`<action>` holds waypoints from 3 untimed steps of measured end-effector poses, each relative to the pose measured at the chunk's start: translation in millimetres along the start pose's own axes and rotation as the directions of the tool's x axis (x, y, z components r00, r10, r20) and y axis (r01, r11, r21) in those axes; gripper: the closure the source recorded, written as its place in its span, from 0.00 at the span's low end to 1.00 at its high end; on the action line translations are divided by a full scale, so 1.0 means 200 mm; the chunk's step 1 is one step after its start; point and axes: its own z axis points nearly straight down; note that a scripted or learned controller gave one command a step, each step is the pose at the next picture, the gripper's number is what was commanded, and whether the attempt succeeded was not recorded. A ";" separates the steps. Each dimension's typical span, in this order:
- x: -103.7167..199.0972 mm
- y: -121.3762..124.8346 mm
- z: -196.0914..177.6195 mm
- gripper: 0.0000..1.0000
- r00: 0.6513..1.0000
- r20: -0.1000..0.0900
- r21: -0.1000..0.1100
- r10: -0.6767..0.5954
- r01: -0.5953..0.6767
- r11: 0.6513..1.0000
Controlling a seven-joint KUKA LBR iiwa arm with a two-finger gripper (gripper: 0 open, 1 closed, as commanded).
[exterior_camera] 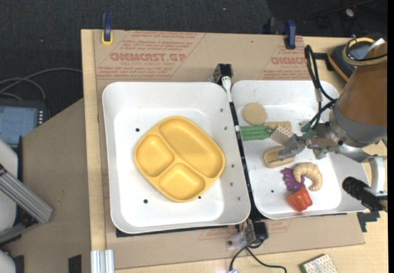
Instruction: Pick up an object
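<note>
Pincer: gripper [289,152] low in the right bin [271,204], its metal fingertips down on a flat tan piece; whether they are parted or closed on anything cannot be told.
Arm: grey and orange arm [363,102] comes in from the right edge, over the right side of the right bin.
Nearest objects: red toy pepper [299,199] at the near side of the right bin, touching a purple grape-like toy [291,178] just behind it.
Croissant: pale curved croissant toy [310,174] just right of the purple toy, touching it.
Tan piece: flat tan piece [273,157] lies mid-bin, left of the croissant toy, under the gripper tips.
Waffle piece: small cross-hatched beige block [281,133] just beyond the tan piece.
Green item: flat green strip [254,133] beside the beige block, near the bin's left wall.
Round item: tan round cookie-like disc [254,112] farthest back among the objects, just behind the green strip.
Left bin: left bin [123,204] holds a yellow divided plate [179,157] with three compartments, roughly central and turned at an angle.
Bench: cardboard-covered bench [154,50] carries both bins side by side, touching along their inner edges; blue clamps [107,27] grip its far edge.
</note>
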 end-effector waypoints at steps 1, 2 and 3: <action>-0.06 0.62 0.53 0.00 1.000 0.003 -0.012 -0.005 0.005 1.000; -0.06 0.59 0.46 1.00 1.000 0.002 -0.006 0.000 0.000 1.000; -0.03 0.49 -0.32 1.00 1.000 0.003 -0.017 -0.002 0.002 1.000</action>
